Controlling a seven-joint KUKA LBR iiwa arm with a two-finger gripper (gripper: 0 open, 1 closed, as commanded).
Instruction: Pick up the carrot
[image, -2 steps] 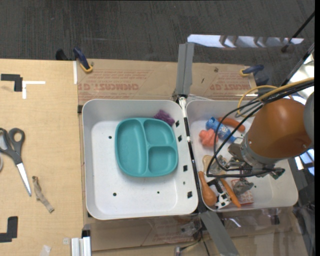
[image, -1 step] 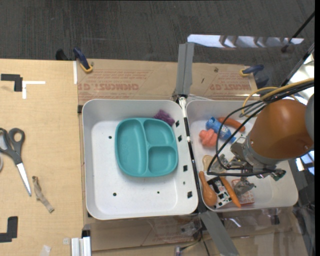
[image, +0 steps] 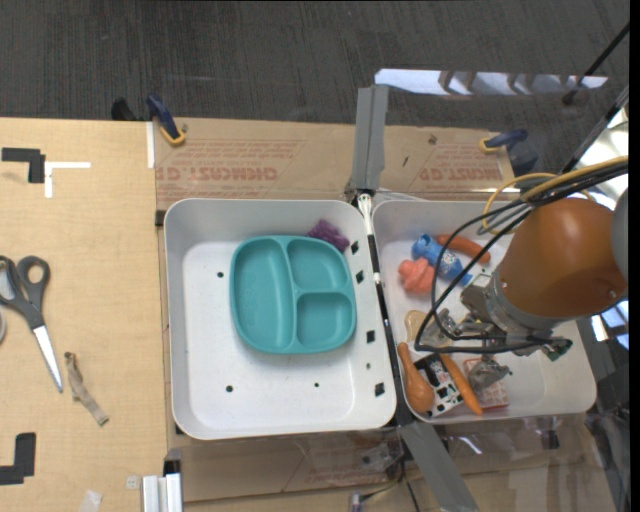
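Carrot (image: 462, 385) lies in right bin (image: 570, 395), near its front wall, under the hand (image: 478, 355); can't tell if hand's apart or together; carrot looks light, stiff, smooth, best gripped mid-length

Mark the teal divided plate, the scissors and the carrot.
teal divided plate (image: 262, 300): camera view, on its large left compartment.
scissors (image: 33, 275): camera view, on a grey handle loop.
carrot (image: 464, 385): camera view, on the orange body in the right bin's near end.
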